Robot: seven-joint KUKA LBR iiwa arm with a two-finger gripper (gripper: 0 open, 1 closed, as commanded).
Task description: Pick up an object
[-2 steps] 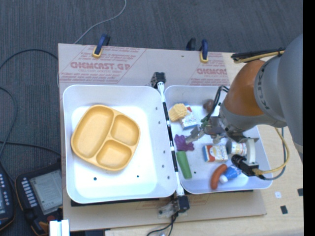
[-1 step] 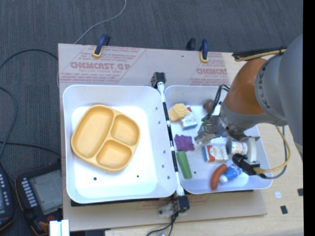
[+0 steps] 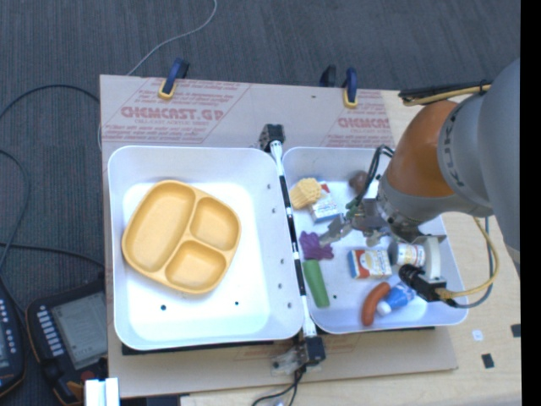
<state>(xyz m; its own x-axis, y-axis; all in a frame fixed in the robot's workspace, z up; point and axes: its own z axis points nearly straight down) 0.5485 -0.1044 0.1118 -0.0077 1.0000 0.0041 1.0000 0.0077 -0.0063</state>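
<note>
Starting at the near rim of the right bin [image 3: 397, 321], which I take as my landmark: just inside that rim lie a red sausage-shaped piece [image 3: 373, 303] and a small blue and white thing [image 3: 397, 298] beside it. Toward the bin's left wall lies a green stick [image 3: 317, 283], with a purple toy [image 3: 314, 245] touching its far end. A small red and white carton [image 3: 370, 263] lies near the bin's middle, and a yellow corn-like piece [image 3: 306, 193] with a white packet [image 3: 326, 208] lies toward the far left corner.

My gripper [image 3: 348, 225] hangs over the bin's middle, pointing toward the purple toy, its grey fingers [image 3: 332, 231] apart with nothing between them. So by my judgement the pick is not yet done: no object is lifted, and choosing one, closing on it and raising it are all left.

My wrist sits above the carton, the orange band [image 3: 420, 157] over the bin's far right part, my grey arm leading off past the right wall. Beyond the left wall, the left bin [image 3: 122, 163] holds a yellow divided plate [image 3: 181, 236].
</note>
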